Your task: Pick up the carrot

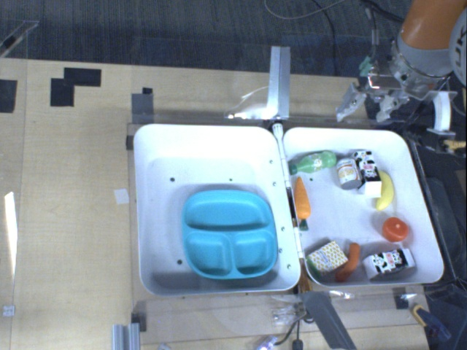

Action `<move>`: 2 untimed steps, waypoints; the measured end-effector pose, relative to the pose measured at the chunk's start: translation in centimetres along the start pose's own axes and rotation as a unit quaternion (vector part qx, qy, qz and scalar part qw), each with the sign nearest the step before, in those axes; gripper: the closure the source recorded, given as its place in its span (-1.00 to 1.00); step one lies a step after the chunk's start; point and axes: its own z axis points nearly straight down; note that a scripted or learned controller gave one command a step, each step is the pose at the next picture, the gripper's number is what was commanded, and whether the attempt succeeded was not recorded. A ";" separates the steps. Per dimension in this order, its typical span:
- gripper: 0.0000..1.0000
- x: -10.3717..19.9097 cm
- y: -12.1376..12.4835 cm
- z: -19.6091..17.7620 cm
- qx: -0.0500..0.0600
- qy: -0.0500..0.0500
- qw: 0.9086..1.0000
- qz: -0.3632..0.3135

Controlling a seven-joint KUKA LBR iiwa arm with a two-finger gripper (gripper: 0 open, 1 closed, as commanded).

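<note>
- The carrot (301, 199) lies in the right bin (417, 188), close along its left wall, just beside the divider between the two bins. It points near to far, and nothing grips it.
- The gripper (374, 99) hangs above the bench past the far edge of the right bin, well apart from the carrot. Its two fingers stand spread apart, with nothing between them.
- The orange band (433, 13) of the arm is at the far right corner of the view.
- Far from the carrot, a green bottle (314, 162) lies on its side near the far wall of the right bin.
- To the right of the bottle stands a small can (347, 173), then a black and white carton (366, 168) and a banana (385, 191).
- An orange round fruit (395, 229) is near the right wall.
- At the near side lie a patterned box (327, 256), a reddish sausage (349, 262) and a second black and white carton (388, 262).
- The left bin (157, 195) holds a blue tray (229, 232) with compartments.
</note>
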 end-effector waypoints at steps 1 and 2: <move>-1.00 1.9 0.1 -2.5 -0.002 0.000 0.985 -0.172; 1.00 2.0 0.3 -3.8 -0.006 -0.001 0.985 -0.173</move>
